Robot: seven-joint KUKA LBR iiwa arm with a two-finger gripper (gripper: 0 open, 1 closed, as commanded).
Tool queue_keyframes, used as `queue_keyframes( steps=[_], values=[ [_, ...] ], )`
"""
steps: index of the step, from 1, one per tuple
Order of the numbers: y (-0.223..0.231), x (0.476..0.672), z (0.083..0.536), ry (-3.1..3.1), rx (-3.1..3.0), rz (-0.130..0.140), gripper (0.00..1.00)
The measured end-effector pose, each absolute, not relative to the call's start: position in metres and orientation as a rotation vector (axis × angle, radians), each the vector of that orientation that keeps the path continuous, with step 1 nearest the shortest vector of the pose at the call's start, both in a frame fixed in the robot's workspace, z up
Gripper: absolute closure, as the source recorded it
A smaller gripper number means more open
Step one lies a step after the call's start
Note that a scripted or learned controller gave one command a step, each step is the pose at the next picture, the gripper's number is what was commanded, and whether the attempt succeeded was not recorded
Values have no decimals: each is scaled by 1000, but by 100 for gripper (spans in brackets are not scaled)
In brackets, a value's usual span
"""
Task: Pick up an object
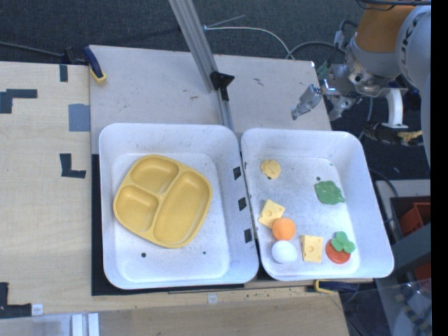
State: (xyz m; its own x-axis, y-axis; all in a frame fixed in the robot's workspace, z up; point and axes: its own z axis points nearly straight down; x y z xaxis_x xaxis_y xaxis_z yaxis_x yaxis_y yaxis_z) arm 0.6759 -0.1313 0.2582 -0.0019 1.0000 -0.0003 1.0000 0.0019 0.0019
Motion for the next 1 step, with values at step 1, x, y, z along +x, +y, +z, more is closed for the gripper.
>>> queue_keyframes(
  steps=[1],
  values=[
    [-192, 678, 176, 2221, 2229, -12, 0]
  ],
)
